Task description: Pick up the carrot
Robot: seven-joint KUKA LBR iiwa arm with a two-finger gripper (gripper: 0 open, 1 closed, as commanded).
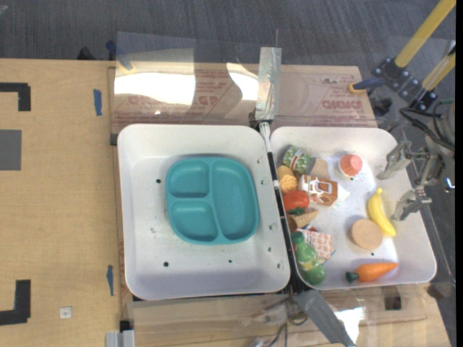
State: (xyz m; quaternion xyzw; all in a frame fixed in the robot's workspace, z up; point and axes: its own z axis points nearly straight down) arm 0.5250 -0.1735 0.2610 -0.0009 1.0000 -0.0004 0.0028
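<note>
Camera view: carrot (370, 271) in right bin (423, 262) near front edge; claw state unclear.

- It looked like a robotics lab: two white bins (137, 194) sat on a cardboard-covered bench (51, 194).
- Blue tape marks (97, 101) lay at ten o'clock, yellow-legged equipment (427, 27) at two.

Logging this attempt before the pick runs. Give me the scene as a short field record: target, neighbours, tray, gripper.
target: carrot, lying flat at the near edge of the right bin, green end pointing left
nearest items: round tan disc just above it; banana beyond that
left bin: holds a teal divided tray
gripper: over the right bin's right rim, apart from the carrot, holding nothing
finger state: cannot tell
</note>
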